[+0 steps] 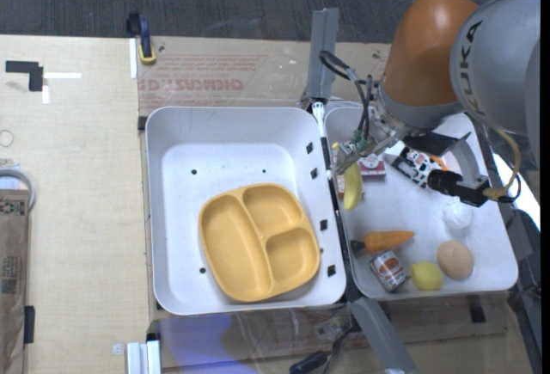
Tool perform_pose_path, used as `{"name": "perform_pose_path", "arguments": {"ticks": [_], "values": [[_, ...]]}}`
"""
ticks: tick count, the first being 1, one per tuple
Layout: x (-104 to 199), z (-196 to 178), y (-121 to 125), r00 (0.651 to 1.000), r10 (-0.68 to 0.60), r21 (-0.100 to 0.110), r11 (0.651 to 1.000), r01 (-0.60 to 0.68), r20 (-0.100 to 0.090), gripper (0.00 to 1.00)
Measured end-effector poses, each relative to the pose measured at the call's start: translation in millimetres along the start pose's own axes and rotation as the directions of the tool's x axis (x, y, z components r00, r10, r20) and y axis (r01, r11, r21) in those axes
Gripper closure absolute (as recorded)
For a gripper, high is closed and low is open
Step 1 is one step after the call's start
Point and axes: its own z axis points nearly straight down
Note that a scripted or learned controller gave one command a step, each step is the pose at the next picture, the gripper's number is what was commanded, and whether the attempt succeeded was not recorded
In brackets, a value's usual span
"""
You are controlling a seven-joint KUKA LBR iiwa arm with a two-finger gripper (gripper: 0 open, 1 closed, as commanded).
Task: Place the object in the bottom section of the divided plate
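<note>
The banana (351, 189), which I take to be the object since the gripper (354, 150) hangs right over its upper end, lies in the right bin (481, 278) hard against that bin's left wall, lengthwise along the wall. It is small, pale yellow, gently curved, smooth-skinned and likely a light toy: stiff enough not to sag, a little slick, not fragile. Across its middle, where it is thickest, looks the surest place to pinch, though the wall crowds one side. Whether the jaws are open or closed on it I cannot tell; wrist and cables hide them. The divided plate (258, 239), yellow, sits in the left bin (172, 192) toward its front right corner.
</note>
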Motion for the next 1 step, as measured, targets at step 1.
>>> {"name": "perform_pose_path", "arguments": {"ticks": [1], "values": [[59.7, -0.2, 1.0, 0.997, 0.081, 0.002, 0.997, -0.081, -0.001, 1.0]]}}
